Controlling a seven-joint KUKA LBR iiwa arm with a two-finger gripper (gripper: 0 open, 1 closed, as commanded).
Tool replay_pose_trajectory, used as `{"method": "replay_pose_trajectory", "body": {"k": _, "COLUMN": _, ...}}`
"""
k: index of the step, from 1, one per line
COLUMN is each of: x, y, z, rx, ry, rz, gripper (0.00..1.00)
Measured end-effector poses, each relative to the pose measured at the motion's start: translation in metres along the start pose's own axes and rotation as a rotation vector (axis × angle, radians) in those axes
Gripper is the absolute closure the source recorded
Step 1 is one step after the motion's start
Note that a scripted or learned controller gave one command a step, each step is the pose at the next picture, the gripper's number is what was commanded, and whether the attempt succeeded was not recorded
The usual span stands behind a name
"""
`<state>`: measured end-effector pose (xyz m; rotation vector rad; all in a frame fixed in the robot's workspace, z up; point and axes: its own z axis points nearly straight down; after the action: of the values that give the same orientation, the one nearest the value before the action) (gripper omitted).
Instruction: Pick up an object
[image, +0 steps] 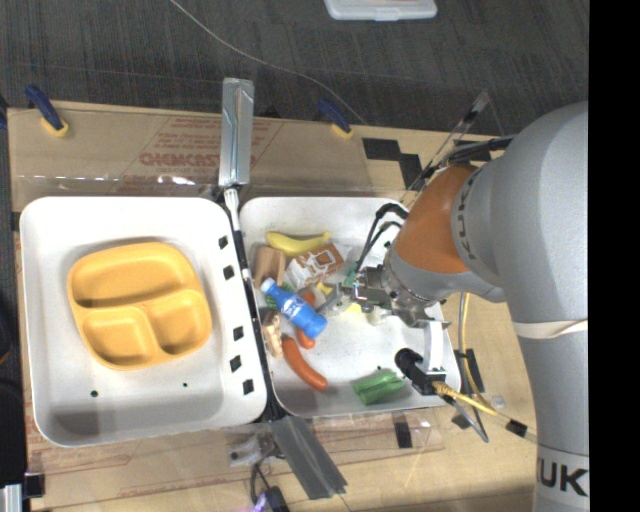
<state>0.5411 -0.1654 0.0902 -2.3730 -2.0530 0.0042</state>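
Objects (banana (297, 241), blue bottle (295, 308), orange sausage (303, 364), green piece (380, 386)) are seen lying loose in the right bin (345, 215). Nothing is yet lifted; the gripper (356, 291) is lowered among them, its grip state indiscernible.

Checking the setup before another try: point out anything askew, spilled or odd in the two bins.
Nothing looks spilled or broken. The right bin holds a loose jumble: banana, blue bottle lying on its side, hot dog and a green item lie at mixed angles. The yellow divided tray sits slightly turned in the left bin.
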Motion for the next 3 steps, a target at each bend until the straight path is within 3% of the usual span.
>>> {"method": "replay_pose_trajectory", "body": {"k": 1, "x": -0.0006, "y": -0.0002, "z": -0.0057, "rx": 0.008, "ry": 0.001, "rz": -0.003, "gripper": 1.00}}
{"method": "replay_pose_trajectory", "body": {"k": 2, "x": -0.0006, "y": -0.0002, "z": -0.0056, "rx": 0.008, "ry": 0.000, "rz": -0.004, "gripper": 0.00}}
{"method": "replay_pose_trajectory", "body": {"k": 3, "x": -0.0006, "y": -0.0002, "z": -0.0056, "rx": 0.008, "ry": 0.000, "rz": -0.004, "gripper": 0.00}}
